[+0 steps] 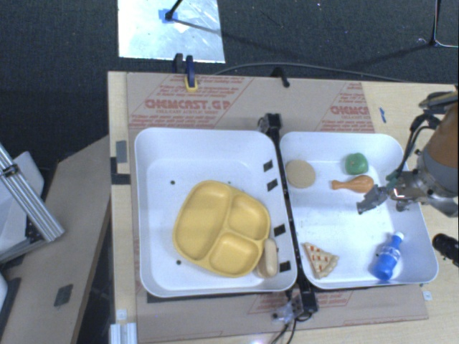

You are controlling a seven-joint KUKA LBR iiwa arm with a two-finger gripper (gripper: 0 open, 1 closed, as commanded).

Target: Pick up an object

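Note:
The right bin holds a tan round cookie, a green lump, an orange drumstick, a waffle-patterned wedge and a blue bottle lying at the front right. My gripper reaches in over the bin's right side, just right of and below the drumstick's thick end and above the bottle. It is open, and nothing sits between its fingers.
The left bin carries a yellow divided plate with a pale bread roll leaning at its right edge. A black divider separates the bins. The arm crosses the right bin's right wall.

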